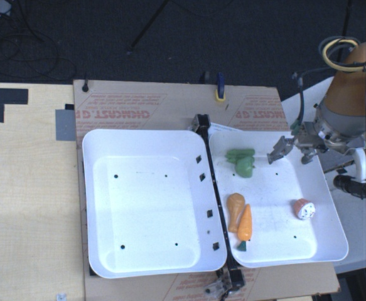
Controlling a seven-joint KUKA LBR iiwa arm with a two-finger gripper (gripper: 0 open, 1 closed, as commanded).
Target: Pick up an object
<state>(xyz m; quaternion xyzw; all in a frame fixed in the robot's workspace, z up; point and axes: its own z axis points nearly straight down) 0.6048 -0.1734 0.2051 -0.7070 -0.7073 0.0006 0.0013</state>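
Observation:
In the right bin (321, 249) lie a green toy pepper (242, 161) near the back left, a pale orange piece (235, 208) and an orange carrot (245, 223) side by side against the left wall, and a small red and white object (304, 209) on the right. My gripper (292, 156) hangs over the bin's back right part, to the right of the pepper and above the red and white object in the view. It is open, with nothing between its fingers.
The left bin (101, 168) sits beside the right one, with a black divider (210, 187) between them. Both rest on a cardboard sheet (139, 108). A blue and yellow clamp (220, 88) stands at the sheet's back edge. Cables run behind the bench.

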